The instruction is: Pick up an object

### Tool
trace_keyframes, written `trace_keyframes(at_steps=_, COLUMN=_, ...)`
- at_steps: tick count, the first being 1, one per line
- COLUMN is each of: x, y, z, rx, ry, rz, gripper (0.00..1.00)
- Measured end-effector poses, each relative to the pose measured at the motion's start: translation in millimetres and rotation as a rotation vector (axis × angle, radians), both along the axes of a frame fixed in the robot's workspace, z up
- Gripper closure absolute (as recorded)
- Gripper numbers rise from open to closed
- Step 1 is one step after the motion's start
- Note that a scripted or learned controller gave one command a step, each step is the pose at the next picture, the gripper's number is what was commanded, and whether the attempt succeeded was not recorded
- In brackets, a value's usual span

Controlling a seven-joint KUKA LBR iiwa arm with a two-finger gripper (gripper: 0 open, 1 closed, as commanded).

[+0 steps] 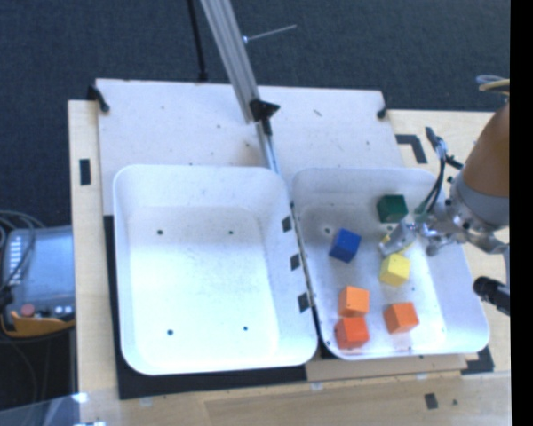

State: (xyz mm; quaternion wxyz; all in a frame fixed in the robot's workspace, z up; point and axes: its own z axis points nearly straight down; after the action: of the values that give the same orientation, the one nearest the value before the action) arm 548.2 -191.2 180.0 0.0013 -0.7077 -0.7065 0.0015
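We see pale wood bench [84, 264] bearing white board [204, 118]. Two shallow white bins sit side by side on it, touching: left bin [129, 238], right bin [462, 313]. Slanted metal rail [231, 47] crosses board.

- I count two white bins: the left bin [204, 264] and the right bin [453, 313].
- I count three orange blocks [354, 301], [401, 317], [352, 331].
- One blue block [345, 245].
- One yellow block [394, 269].
- One green block [392, 208].
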Motion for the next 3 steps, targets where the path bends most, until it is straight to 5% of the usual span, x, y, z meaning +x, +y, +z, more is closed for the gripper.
trace_keyframes(at_steps=1, x=0, y=-4, z=-63, rx=0.0, ry=0.001, rz=0.0, gripper=0.0)
trace_keyframes(at_steps=2, x=1, y=-5, z=-48, rx=-0.001, ry=-0.007, rz=-0.008, gripper=1.0)
trace_keyframes(at_steps=3, x=-4, y=-9, z=-3, rx=-0.002, ry=-0.008, rz=-0.005, gripper=1.0)
